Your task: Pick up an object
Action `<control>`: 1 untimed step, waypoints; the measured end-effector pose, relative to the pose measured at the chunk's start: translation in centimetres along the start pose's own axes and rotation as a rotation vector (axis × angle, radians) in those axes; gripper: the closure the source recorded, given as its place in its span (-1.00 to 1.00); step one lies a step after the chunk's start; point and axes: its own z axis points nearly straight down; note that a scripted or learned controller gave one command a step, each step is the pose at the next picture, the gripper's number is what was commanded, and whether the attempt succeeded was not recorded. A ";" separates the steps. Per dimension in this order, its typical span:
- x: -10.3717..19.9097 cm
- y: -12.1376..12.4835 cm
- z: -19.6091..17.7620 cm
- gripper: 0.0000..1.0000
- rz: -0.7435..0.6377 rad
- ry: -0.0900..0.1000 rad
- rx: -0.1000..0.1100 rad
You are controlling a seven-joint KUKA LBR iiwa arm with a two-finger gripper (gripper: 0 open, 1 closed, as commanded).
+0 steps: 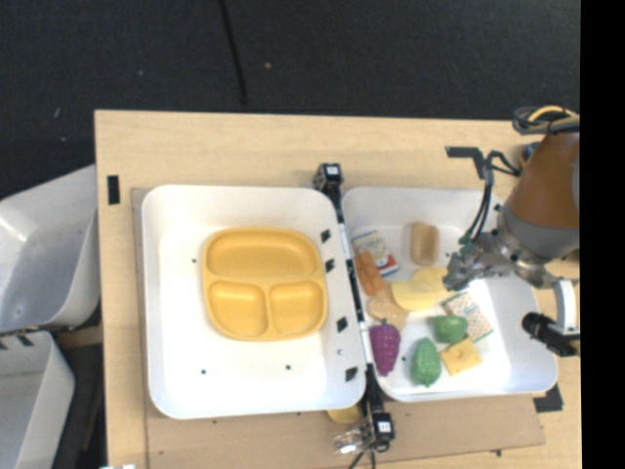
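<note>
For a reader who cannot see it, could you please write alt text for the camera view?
A grey robot arm reaches from the right, its gripper low over a pale yellow toy in the right white bin, among purple grapes, green pieces and a tan block. The left white bin holds a yellow divided plate.

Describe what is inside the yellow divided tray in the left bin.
The yellow tray shows three bare compartments with nothing in them. Whatever lies under it on the left bin floor is covered.

Toy foods (420, 311) lie jumbled in the right bin (518, 374): grapes, greens, cheese, bread.
</note>
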 end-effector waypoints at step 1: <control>1.6 -3.6 5.7 1.00 -0.002 0.003 0.004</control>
